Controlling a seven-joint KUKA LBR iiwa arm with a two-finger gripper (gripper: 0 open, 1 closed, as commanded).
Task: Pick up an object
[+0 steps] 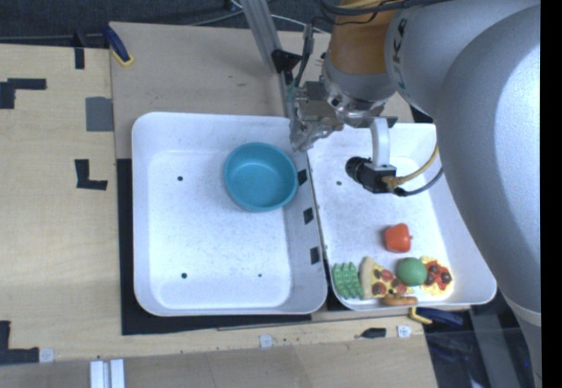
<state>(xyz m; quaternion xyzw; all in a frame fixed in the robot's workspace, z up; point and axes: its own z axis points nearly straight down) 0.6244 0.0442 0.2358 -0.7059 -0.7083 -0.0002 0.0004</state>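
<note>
One round blue plastic bowl [260, 176] is sitting at 2 o'clock in left white bin [154, 228] | gripper [303, 133] is hovering at its rim, likely lining up | grip state: cannot tell

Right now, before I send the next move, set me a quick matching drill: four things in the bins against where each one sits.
Things:
1. blue bowl
2. red tomato
3. plate of toy food
4. tool

Places:
A. front edge of the right bin
B. over the divide between the bins, at the back
C. left bin, towards its back right
D. right bin, just behind the plate

Pairs: 1-C, 2-D, 3-A, 4-B
</note>
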